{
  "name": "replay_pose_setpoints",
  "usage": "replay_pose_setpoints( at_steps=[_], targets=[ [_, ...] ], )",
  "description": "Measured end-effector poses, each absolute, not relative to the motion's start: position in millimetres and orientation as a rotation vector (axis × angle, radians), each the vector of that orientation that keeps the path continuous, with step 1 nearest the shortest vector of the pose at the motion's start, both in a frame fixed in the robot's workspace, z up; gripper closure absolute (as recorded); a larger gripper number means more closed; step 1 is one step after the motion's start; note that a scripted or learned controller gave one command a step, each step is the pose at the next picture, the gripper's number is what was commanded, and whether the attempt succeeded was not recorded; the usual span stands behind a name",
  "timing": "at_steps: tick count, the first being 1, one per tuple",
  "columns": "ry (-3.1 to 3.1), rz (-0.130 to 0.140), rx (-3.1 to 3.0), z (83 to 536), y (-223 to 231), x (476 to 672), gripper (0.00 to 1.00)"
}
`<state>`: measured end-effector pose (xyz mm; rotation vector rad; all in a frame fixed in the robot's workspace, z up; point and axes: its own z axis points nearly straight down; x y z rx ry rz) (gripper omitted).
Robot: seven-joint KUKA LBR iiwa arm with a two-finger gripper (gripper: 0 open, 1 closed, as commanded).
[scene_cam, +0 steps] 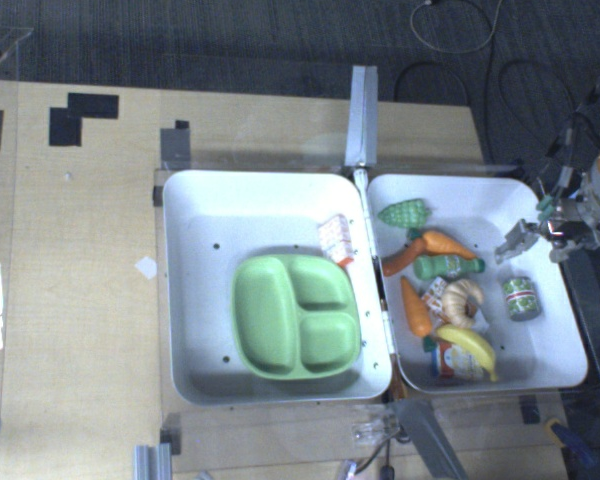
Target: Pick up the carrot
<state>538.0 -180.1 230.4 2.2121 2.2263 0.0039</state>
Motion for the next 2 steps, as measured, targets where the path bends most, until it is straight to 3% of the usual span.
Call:
replay_pose_setpoints(
  at_steps=[1,2],
  targets=[
    [2.435,0.006,1.977,117.5,-146.7,571.0,0.0],
    [2.414,0.01,1.997,88.6,-108.2,629.9,0.0]
  ],
)
